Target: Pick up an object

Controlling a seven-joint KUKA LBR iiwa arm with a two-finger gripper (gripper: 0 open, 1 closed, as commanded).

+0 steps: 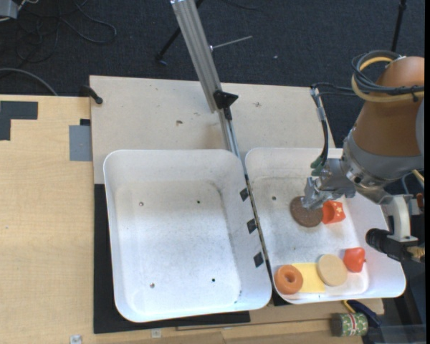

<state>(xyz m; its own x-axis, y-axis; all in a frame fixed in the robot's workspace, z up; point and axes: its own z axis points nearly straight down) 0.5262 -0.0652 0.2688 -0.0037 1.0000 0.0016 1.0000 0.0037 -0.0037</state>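
Observation:
My gripper reaches down into the right bin, right over a brown round disc lying on the bin floor. A small red block sits just right of the disc, touching the gripper's side. Along the bin's front edge lie an orange ring, a tan round disc on a yellow flat piece, and a second red block. The fingertips are hidden against the brown disc.
The left bin stands beside the right one, parted by a shared rim with black clips. A slanted aluminium post rises behind the bins. A small green can lies on the bench in front of the right bin.

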